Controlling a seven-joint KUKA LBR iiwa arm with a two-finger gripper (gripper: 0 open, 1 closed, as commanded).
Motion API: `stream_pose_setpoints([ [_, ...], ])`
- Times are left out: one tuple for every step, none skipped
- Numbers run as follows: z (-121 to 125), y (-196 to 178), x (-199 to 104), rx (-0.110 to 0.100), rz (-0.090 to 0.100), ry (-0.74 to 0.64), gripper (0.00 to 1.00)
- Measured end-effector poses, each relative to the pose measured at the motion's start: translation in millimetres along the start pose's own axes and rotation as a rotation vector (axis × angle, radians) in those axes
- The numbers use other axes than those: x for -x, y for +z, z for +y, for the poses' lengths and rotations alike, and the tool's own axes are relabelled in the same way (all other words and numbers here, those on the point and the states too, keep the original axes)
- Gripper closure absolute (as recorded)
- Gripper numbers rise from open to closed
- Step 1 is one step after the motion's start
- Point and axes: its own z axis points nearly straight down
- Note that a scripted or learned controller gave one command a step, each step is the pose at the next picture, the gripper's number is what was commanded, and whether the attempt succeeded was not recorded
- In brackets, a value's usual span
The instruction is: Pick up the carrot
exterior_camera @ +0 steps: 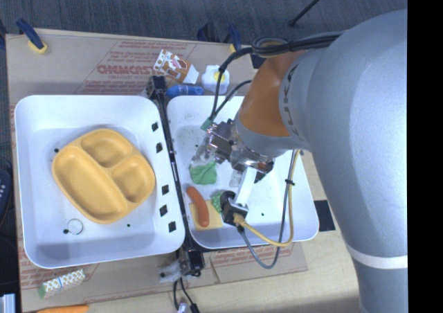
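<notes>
My end effector (208, 156) hangs low in the right bin (301, 225), over a green leafy piece (204, 173); I cannot tell how it is set. The carrot (199, 206) lies just below it, near the bin's left wall, on a yellow slice (214, 220), beside a darker green item (220, 201). The left bin (34, 235) carries a yellow divided plate (104, 174).

arm (360, 131) cut off right, hiding right bin (304, 225)
</notes>
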Motion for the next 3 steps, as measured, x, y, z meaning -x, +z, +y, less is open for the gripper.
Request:
stream_pose_setpoints([
  [0, 0, 0, 0.000, 0.000, 0.000, 0.00],
  [-6, 0, -23, 0.001, -0.002, 0.096, 0.00],
  [-8, 0, 64, 0.000, -0.002, 0.051, 0.00],
])
